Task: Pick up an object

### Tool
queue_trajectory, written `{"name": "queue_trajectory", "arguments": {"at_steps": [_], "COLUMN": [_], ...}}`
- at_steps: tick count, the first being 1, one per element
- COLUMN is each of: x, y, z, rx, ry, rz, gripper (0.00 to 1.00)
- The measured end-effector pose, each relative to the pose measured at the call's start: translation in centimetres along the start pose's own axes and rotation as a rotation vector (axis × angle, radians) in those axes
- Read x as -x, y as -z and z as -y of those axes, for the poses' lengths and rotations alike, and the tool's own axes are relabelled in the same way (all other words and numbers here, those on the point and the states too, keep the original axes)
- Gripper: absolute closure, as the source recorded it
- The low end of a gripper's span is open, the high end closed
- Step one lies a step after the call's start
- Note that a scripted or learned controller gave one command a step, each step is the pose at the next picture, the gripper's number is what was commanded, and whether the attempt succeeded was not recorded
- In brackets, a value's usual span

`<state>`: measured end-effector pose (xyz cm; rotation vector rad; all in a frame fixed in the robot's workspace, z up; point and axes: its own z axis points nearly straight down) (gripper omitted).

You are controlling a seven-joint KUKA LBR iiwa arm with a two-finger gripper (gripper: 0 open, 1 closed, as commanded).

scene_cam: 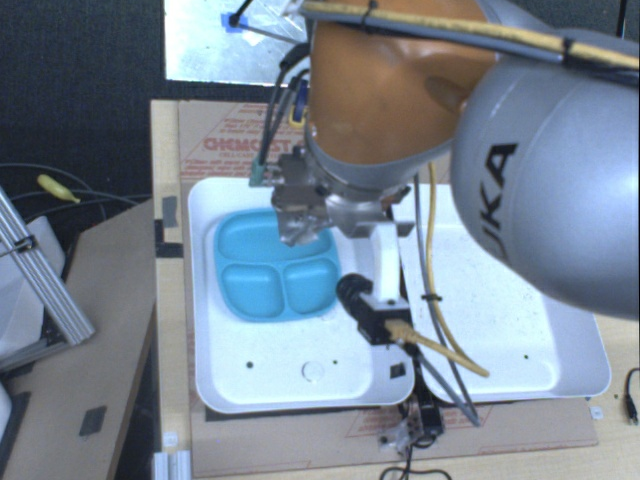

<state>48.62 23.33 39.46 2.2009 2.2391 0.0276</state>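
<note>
Pincer (296, 230) over blue tray (262, 286) in left bin (300, 383), state unclear; cardboard (225, 133) beneath bins, dark surround.

A bench (170, 368) carries two white bins (250, 388), seemingly on cardboard (215, 133).

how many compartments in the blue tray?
3 visible: one wide across the blue tray's back, two smaller at its front, left and right. The claw overlaps the back edge, possibly hiding more.
</note>
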Motion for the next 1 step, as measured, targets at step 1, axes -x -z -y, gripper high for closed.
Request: {"name": "queue_trajectory", "arguments": {"at_steps": [1], "x": [0.12], "y": [-15.7], "z": [0.48], "rx": [-0.028], "ry": [-0.017], "rz": [0.017], "gripper": [1.0]}}
